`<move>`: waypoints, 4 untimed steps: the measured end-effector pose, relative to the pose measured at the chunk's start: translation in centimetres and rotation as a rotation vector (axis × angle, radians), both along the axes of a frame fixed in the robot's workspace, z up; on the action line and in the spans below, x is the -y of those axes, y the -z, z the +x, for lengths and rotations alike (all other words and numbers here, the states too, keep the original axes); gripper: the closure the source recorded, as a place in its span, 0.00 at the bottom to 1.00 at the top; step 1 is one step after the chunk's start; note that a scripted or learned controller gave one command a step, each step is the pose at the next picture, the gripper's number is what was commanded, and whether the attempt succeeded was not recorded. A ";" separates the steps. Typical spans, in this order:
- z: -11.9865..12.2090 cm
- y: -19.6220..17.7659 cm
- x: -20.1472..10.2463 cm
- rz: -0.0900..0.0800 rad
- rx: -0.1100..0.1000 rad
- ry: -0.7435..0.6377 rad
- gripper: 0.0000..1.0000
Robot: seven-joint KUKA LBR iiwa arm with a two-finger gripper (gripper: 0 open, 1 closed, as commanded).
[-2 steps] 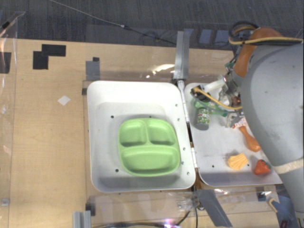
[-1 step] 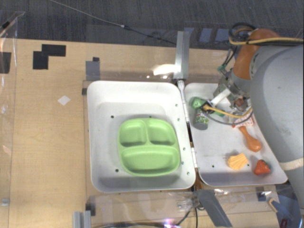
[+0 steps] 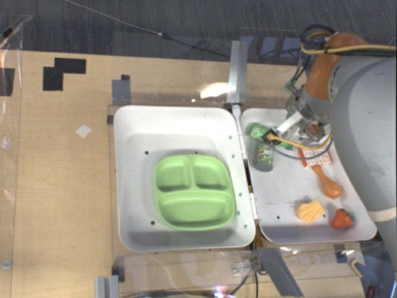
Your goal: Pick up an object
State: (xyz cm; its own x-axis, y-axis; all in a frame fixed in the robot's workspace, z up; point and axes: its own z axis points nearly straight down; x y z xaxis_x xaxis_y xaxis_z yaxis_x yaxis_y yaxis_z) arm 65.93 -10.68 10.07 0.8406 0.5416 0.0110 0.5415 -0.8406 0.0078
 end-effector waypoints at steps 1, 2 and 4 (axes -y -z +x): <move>-6.0 -3.2 -1.4 0.003 -0.013 0.066 1.00; -6.8 0.6 -2.2 0.000 -0.013 -0.352 1.00; -5.6 -16.3 -2.3 -0.002 -0.011 -0.366 1.00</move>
